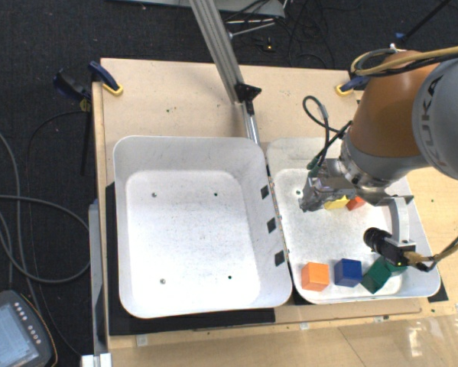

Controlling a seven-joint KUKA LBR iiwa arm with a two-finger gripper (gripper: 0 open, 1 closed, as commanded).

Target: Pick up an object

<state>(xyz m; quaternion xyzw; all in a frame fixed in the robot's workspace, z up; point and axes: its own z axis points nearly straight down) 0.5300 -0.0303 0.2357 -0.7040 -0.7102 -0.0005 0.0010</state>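
My gripper hangs low over the upper middle of the right bin, under the grey and orange wrist. Just to its right, partly hidden by the wrist, lie a small yellow piece and a small red-orange piece; I cannot tell whether the gripper touches them. Along the bin's near edge sit an orange cube, a blue cube and a green block, well apart from the gripper.
The left bin lies beside the right one, with their rims meeting in the middle. A slanted metal pole runs down to the bins' far junction. A black cylindrical fitting with cables sits above the green block.
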